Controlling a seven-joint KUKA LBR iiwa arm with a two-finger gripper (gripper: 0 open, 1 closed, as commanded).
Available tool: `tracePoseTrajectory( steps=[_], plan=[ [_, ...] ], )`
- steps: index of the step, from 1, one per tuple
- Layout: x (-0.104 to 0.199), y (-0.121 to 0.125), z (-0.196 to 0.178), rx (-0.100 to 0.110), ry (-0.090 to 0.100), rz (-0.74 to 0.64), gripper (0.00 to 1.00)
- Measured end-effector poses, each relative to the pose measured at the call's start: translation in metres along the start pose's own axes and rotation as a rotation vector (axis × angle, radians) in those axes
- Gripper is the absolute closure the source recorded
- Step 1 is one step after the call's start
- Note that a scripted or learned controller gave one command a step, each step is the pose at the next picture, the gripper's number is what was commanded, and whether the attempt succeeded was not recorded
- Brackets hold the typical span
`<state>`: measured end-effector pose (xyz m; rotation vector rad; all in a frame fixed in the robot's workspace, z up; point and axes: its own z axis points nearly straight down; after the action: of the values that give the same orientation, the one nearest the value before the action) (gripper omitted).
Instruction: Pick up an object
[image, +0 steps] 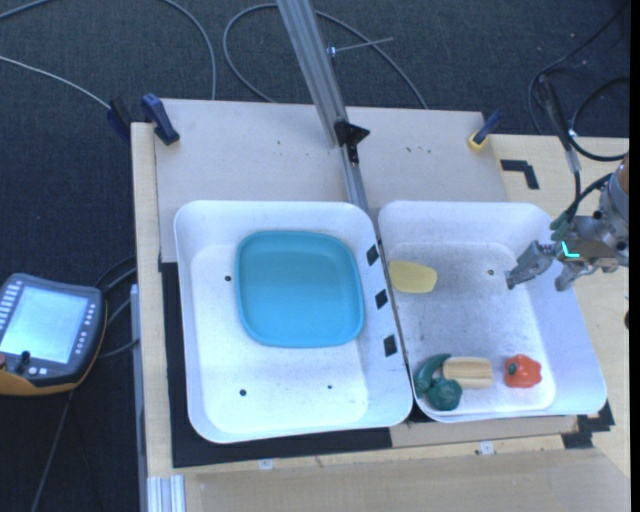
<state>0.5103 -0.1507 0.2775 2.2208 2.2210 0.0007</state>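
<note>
The right bin (570, 330) holds a yellow flat piece (412, 276) near its left wall. Along its front lie a green vegetable (437, 381), a tan block (467, 371) and a red pepper (521, 371). My gripper (546, 268) hangs at the bin's right side, above the far right part of the floor. Its two fingers are spread apart with nothing between them. It is well clear of every object. The left bin (200, 330) carries a blue square plate (299, 287).
A slanted metal pole (322, 75) runs from the top down to the gap between the bins. Blue and yellow clamps (160, 118) sit at the bench's back corners. A teach pendant (45, 330) lies on the floor at the left.
</note>
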Motion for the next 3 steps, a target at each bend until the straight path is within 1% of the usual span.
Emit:
tracePoseTrajectory(
  steps=[1, 2, 3],
  plan=[
    [0.0, 0.0, 0.0, 0.0, 0.0, 0.0, 0.0],
    [-0.001, -0.002, 0.042, 0.004, 0.001, 0.0, 0.0],
    [-0.002, -0.005, 0.104, 0.006, 0.001, 0.0, 0.0]
  ],
)
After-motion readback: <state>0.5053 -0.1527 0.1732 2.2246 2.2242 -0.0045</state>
